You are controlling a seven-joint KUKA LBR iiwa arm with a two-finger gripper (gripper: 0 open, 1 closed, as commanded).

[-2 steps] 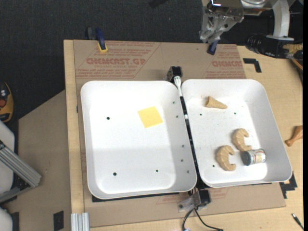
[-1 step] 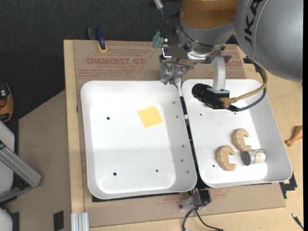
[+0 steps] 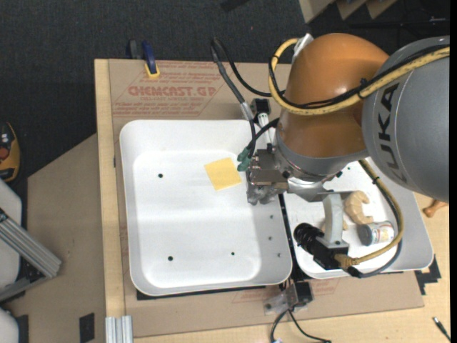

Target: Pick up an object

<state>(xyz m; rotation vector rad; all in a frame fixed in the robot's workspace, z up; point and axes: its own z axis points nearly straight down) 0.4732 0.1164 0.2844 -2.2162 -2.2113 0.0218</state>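
Observation:
A flat yellow square [image 3: 223, 174] lies in the left bin [image 3: 143, 191], toward its upper right. My gripper [image 3: 260, 184] hangs over that bin's right rim, just right of the yellow square and close to its edge. The big orange and grey wrist covers most of the gripper from above. In the right bin [image 3: 414, 252] I see a beige curved piece [image 3: 356, 207] and a small pale bottle with a blue part [image 3: 376, 232] lying beside it. Much of the right bin is hidden under the arm.
Both bins rest on a brown cardboard sheet [image 3: 171, 88] with red print. A blue and yellow clamp [image 3: 149, 59] sits at its far edge. Metal framing [image 3: 25, 252] stands off the bench at the left.

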